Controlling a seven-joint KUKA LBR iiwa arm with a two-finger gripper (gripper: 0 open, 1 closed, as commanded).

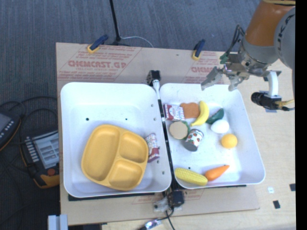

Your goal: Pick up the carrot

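Camera view: claw spread apart above right bin rim, well short of carrot, likely staged for reaching.

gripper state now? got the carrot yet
gripper: open, jaws spread, holding nothing, above the right bin's far edge. carrot lies in that bin's near part.

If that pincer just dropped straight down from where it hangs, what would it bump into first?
Probably the far rim of the right bin, or bare floor just inside it. The pincer hangs well short of the carrot; depth is hard to judge.
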